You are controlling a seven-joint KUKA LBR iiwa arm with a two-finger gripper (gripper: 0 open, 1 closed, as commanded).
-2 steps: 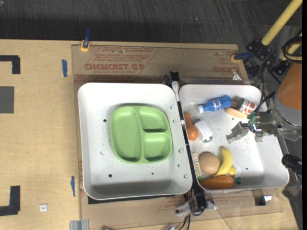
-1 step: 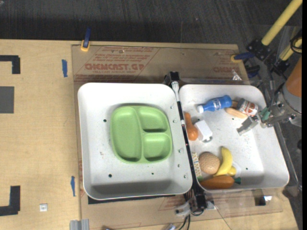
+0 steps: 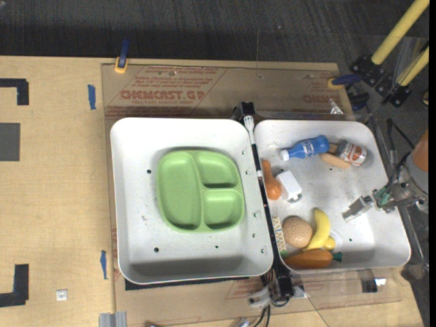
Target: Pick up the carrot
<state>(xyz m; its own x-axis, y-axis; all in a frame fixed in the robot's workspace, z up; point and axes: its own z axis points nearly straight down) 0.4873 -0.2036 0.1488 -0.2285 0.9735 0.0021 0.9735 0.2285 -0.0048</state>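
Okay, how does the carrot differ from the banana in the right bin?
The carrot is orange with a green end; the banana is yellow. The carrot lies flat along the bin's near wall; the banana curves and runs away from that wall. The carrot looks straighter and thicker. Both sit by the brown potato.

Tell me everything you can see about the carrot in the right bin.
The carrot is orange with a small green tip at its right end and looks like smooth plastic. It lies flat and roughly level along the near wall of the right bin, just below the round tan item and the banana, which appear to touch it. The gripper is apart from it.
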